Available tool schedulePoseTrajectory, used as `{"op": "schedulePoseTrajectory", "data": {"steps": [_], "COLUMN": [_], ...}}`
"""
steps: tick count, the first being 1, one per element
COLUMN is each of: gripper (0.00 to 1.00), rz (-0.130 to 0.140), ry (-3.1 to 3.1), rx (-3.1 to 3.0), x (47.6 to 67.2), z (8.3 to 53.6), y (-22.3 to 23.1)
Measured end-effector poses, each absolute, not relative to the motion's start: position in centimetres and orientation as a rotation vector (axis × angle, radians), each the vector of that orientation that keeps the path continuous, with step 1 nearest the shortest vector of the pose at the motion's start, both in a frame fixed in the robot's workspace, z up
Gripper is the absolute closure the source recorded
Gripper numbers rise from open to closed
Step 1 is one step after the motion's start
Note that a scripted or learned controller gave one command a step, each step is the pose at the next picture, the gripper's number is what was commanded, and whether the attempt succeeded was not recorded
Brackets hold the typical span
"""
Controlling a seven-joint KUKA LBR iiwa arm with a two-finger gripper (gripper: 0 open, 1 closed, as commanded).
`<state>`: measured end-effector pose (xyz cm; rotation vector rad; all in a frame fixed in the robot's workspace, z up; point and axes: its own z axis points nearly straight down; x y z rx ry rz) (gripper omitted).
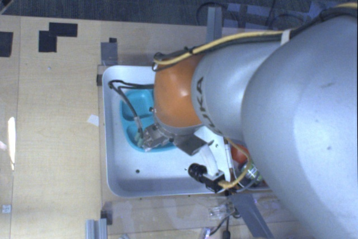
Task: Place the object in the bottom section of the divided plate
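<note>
1. Mostly arm (268,92) overhead, orange band above the plate (137,115) in the white bin (120,170).
2. Gripper (146,140) down at the blue plate's lower edge; cannot tell its state, nor whether anything is held.
3. Object not identified with certainty; red thing (239,154) near the bin's right side, half hidden under the arm, possibly it.
4. Risks, as judged: release into the wrong section, since dividers hidden; plate nudged by the wrist; cable (120,89) snagging the plate rim.
</note>
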<state>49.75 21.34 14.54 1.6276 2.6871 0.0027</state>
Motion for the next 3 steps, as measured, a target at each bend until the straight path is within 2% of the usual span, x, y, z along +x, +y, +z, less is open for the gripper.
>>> {"op": "schedulePoseTrajectory", "data": {"steps": [1, 2, 3], "gripper": [1.00, 1.00, 1.00], "rz": [0.003, 0.004, 0.003], "ry": [2.140, 2.050, 2.091], "rx": [2.299, 2.379, 2.343], "x": [54.6, 57.4, 48.7], "z": [19.4, 24.9, 27.0], "y": [21.6, 21.0, 19.9]}}
